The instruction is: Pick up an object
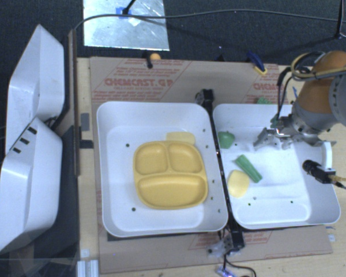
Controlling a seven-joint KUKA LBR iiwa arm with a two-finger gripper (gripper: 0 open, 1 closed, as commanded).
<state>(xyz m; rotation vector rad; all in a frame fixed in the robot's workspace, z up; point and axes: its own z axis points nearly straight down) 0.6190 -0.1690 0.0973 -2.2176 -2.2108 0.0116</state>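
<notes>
robotics lab | arm (326, 91) over white bins (161, 114) | cardboard-covered bench (138, 77) | loose cables (248, 19)

Single fixed camera above the bench (161, 74), angled downward, both white bins (112, 154) in frame

The arm (334, 91) has a rounded grey casing with a broad orange band above the wrist. Dark cables, one with yellow strands, loop along the band's upper edge. Below the wrist sits a bare-metal tool (271, 138), silver and angular, with small brackets. A black cylindrical fitting juts from a white bracket beside it, trailing a thin yellowish wire.
</notes>
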